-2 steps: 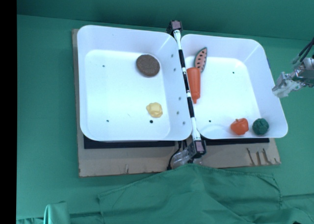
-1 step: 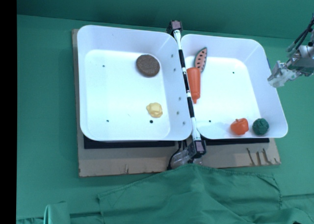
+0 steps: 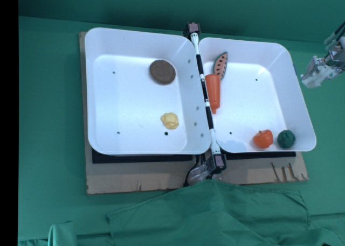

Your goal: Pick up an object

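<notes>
The end effector sits at the right edge of the view, outside the right bin and above the green worktop. Whether its fingers are spread or pressed together cannot be determined; nothing shows between them.

Nearest object positions, relative to the end effector:
- Dark green ball: below and slightly left, in the near right corner of the right bin, close to the rim.
- Orange fruit: just beside the ball, farther left.
- Carrot: well to the left, lying along the bin's left wall.
- Watermelon slice: well to the left, at the carrot's upper end, against the same wall.

The middle of the right bin floor is open between these objects.

The left bin lies beyond the central divider rail. It holds a brown disc and a yellow lump, both well apart from each other and from the rim.
</notes>
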### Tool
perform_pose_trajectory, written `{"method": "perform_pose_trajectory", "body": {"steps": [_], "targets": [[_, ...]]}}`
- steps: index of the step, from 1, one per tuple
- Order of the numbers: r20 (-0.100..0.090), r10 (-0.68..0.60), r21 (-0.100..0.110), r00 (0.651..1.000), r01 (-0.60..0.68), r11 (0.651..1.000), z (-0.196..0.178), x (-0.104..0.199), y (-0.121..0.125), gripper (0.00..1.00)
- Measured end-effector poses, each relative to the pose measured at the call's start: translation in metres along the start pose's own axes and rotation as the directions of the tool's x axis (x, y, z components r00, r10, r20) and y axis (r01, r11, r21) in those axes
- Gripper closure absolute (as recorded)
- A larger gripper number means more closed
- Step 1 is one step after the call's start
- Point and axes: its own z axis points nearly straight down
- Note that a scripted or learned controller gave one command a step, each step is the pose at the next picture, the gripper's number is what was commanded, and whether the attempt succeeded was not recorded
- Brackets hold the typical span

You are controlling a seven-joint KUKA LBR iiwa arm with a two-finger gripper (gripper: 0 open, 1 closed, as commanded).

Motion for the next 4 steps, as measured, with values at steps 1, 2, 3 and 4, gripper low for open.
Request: {"method": "perform_pose_trajectory", "body": {"steps": [1, 2, 3, 4], "targets": [[-0.002, 0.002, 0.008, 1.000, -0.002, 1.000, 0.005, 0.018, 0.000, 1.00], [0.003, 0.007, 0.003, 1.000, -0.007, 1.000, -0.002, -0.045, 0.030, 1.00], [-0.002, 0.000, 0.010, 1.000, 0.000, 1.000, 0.027, -0.013, 0.041, 1.00], [0.000, 0.001, 0.000, 1.000, -0.001, 1.000, -0.022, 0.002, 0.010, 1.00]]}}
